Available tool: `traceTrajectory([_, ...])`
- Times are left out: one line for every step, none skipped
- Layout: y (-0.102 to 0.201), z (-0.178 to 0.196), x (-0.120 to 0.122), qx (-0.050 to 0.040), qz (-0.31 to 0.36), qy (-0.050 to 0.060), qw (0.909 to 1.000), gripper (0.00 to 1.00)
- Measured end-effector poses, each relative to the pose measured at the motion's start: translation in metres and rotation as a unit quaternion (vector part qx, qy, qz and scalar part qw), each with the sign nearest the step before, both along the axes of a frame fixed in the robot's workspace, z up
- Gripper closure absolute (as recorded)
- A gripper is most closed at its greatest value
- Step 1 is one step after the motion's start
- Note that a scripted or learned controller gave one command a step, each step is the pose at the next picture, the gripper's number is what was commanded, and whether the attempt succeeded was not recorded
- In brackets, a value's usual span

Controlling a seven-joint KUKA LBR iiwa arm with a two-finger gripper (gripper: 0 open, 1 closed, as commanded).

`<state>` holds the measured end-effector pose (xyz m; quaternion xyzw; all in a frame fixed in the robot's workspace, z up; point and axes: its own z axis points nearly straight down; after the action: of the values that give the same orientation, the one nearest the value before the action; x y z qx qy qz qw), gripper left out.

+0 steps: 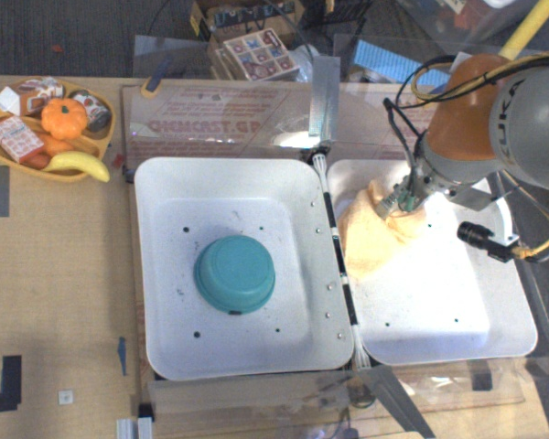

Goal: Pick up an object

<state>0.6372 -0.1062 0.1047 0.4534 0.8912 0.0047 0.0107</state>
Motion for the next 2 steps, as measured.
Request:
traceTrajectory([-0.001,0.000,0.000,-0.0005,0.000,0.000,1.0000,0.00])
traceTrajectory([-0.002,-0.012,0.022,0.0007,-0.069,0.004,0.9976,0.00])
